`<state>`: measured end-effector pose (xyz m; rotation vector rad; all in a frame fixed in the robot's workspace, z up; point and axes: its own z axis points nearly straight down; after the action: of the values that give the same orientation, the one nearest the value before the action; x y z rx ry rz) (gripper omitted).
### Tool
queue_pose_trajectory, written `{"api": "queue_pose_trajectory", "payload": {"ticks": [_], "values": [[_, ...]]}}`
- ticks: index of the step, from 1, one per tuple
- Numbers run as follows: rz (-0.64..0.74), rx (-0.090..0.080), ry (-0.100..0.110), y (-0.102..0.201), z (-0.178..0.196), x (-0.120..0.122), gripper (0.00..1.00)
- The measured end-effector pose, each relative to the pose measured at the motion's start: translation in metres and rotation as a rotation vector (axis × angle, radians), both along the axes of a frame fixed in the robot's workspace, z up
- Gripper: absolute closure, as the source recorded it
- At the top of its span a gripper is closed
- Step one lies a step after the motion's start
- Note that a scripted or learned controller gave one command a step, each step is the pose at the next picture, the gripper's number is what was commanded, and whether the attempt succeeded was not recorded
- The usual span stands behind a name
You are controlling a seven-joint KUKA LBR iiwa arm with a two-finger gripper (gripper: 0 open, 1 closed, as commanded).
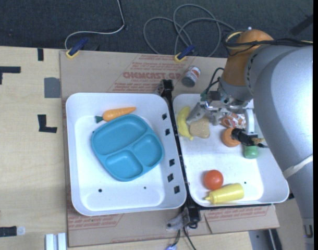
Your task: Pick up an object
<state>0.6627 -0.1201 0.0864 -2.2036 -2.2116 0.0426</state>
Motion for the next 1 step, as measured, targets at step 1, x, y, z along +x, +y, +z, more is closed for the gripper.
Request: {"api": "queue_pose_trajectory", "payload": {"ticks": [1], "values": [[-0.005,0.004,-0.031,-0.0591,0.0081,-0.0556,0.0]]}}
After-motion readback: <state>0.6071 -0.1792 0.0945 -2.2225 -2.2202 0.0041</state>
